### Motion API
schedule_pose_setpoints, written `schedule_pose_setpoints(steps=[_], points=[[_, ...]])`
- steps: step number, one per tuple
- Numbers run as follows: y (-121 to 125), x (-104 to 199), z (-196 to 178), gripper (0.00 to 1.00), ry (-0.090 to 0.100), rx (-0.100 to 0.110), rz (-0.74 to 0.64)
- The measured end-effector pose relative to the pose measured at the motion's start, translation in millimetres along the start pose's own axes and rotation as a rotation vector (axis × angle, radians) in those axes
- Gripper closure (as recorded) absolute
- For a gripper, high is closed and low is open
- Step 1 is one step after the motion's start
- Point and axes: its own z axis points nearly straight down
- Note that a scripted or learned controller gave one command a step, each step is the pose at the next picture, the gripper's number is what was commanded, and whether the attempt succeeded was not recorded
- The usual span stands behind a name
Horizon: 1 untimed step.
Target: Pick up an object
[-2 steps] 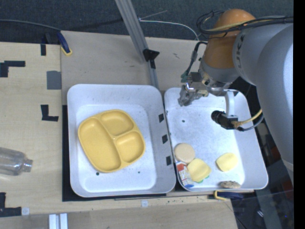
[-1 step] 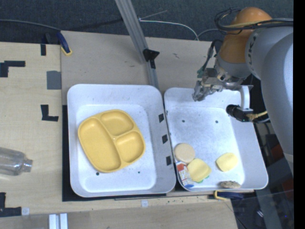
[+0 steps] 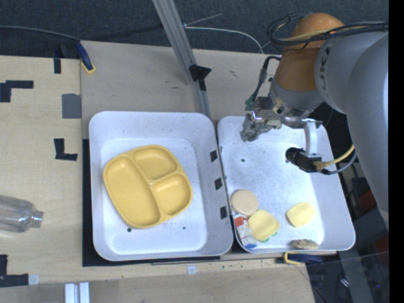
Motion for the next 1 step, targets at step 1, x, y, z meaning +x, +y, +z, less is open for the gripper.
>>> schedule_pose_setpoints(steps=[1], points=[[35.5, -77.0, 47.3, 1.00, -0.004, 0.001, 0.008]])
